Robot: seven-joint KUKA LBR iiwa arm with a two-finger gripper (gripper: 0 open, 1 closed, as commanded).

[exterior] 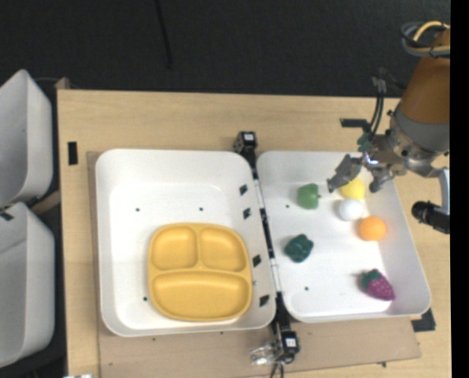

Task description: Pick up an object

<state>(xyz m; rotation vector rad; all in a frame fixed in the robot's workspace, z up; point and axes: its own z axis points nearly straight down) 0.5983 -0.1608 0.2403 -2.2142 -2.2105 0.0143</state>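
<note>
We see the tool (361,176) spread open over the right white bin (404,278), fingers straddling a small yellow plastic piece (353,189) (not clearly gripped), with a white ball (349,209), orange ball (371,228), light-green piece (308,196), dark-green piece (299,248) and purple grapes (378,285) nearby.

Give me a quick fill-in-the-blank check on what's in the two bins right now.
1. The divided tray in the left bin is coloured ____.
2. The gripper hangs over the ____ bin.
3. The ball beside the white ball is ____.
4. The purple toy lies near the right bin's ____ corner.

Missing words: yellow; right; orange; front-right
</note>
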